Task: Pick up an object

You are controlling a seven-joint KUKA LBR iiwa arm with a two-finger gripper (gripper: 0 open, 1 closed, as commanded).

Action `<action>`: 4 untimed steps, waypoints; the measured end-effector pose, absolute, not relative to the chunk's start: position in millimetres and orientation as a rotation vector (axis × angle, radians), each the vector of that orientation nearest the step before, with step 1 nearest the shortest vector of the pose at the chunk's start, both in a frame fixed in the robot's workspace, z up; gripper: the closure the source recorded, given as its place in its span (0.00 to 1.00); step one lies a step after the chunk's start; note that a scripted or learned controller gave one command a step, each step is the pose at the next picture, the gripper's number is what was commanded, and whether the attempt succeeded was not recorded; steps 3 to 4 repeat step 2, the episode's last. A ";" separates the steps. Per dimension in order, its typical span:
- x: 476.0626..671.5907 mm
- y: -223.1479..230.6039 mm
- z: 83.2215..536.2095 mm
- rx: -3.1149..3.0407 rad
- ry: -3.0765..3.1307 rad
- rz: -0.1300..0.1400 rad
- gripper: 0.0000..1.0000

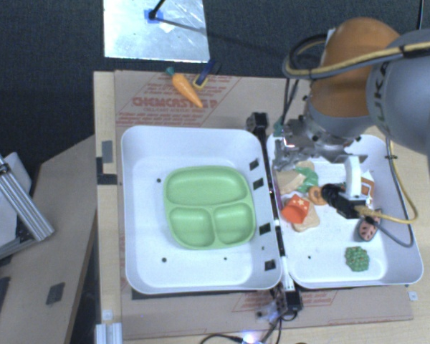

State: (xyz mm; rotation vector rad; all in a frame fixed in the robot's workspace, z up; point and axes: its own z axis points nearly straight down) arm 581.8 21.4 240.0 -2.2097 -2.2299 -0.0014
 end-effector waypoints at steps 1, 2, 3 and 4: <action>547.2 65.1 233.6 -2.210 -2.229 0.001 1.00; 547.1 99.7 229.0 -2.212 -2.230 -0.002 1.00; 547.1 99.7 229.0 -2.212 -2.230 -0.002 1.00; 547.1 99.7 229.0 -2.212 -2.230 -0.002 1.00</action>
